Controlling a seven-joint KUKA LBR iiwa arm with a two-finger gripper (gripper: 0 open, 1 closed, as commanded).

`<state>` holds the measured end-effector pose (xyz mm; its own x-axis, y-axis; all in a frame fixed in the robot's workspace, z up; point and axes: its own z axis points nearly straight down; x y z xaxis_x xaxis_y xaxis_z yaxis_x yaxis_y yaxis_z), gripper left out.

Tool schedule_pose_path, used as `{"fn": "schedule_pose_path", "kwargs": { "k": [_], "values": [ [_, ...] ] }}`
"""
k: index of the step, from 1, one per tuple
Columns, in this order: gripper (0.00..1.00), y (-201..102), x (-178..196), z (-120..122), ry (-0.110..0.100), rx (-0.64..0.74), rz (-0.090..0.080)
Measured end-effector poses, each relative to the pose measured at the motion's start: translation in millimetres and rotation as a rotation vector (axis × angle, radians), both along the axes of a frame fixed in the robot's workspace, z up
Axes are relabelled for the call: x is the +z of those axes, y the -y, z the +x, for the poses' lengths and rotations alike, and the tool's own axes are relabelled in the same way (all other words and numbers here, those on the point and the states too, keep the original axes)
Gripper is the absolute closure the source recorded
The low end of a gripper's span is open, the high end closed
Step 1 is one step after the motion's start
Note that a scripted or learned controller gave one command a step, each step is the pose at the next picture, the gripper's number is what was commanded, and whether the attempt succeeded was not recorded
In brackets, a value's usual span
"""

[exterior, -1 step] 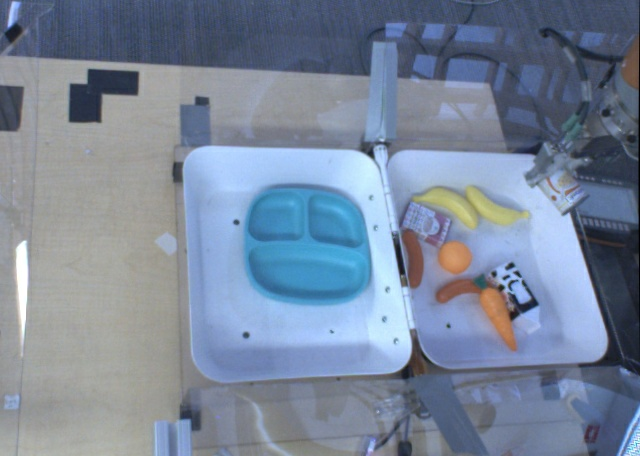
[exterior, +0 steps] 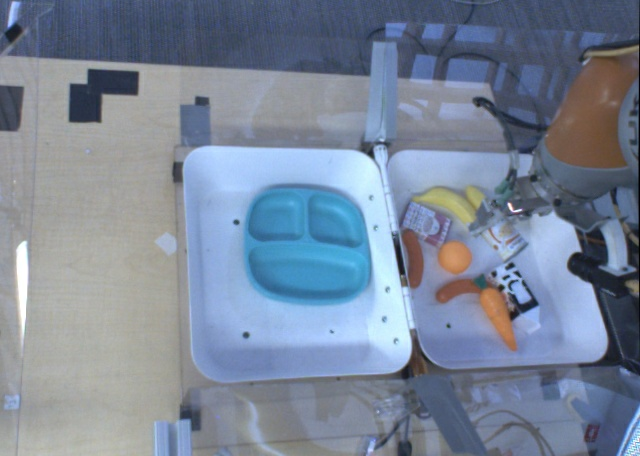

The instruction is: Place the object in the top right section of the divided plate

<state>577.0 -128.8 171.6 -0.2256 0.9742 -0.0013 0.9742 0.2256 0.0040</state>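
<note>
A blue divided plate lies in the middle of the left white bin; its top right section holds nothing. My gripper hangs over the upper part of the right bin, just right of a yellow banana and directly above a small white and orange carton. The grey wrist and orange band cover what lies under them.
The right bin also holds a red and grey packet, an orange ball, a brown sausage, a red sausage, a carrot and a black and white carton. A metal divider runs between the bins.
</note>
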Motion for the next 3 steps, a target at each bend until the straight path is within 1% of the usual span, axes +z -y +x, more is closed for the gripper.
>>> {"fn": "schedule_pose_path", "kwargs": {
  "k": [1, 2, 3],
  "values": [
    [1.00, -80, 14, 26, 0.003, 0.213, -0.001],
    [1.00, -128, 14, 18, 0.002, 0.491, -0.001],
    [1.00, -163, 122, 18, 0.006, 0.378, -0.001]
  ]
}}
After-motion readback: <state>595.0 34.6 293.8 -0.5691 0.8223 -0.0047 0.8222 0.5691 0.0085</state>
